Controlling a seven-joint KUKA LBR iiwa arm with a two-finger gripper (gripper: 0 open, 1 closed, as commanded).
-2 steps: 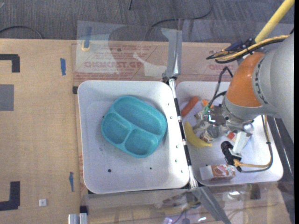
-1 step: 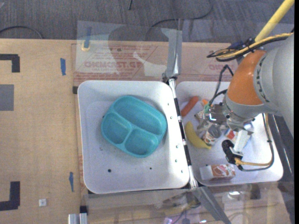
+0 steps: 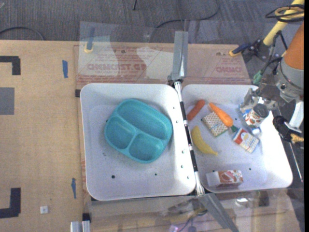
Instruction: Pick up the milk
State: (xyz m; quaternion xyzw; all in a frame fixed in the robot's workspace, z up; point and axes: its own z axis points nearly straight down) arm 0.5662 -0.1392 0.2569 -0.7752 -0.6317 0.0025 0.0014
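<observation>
Two white bins are seen side by side on the bench. The left bin [image 3: 94, 144] holds a teal tray [image 3: 139, 130] with three compartments, lying near the middle of that bin.

The right bin [image 3: 275, 170] is taken as the landmark for the rest. The milk [image 3: 225, 178], a small carton with a red and white face, is seen lying on its side at the near edge of this bin, toward its left corner, well apart from the gripper. A banana [image 3: 203, 141] is found left of the bin's middle. An orange sausage-like piece [image 3: 195, 109] lies at the far left of the bin, close to the divider. A carrot [image 3: 221, 114] rests across the top of a small speckled box [image 3: 214, 124], the two touching. A small red and white carton [image 3: 245, 140] lies right of the bin's middle.

The gripper [image 3: 256, 111] is seen over the far right part of the bin, just above that small carton, with the arm [image 3: 293, 62] entering from the right. A small printed item is seen at its tip, but whether it is gripped cannot be told, nor can the gripper's state.
</observation>
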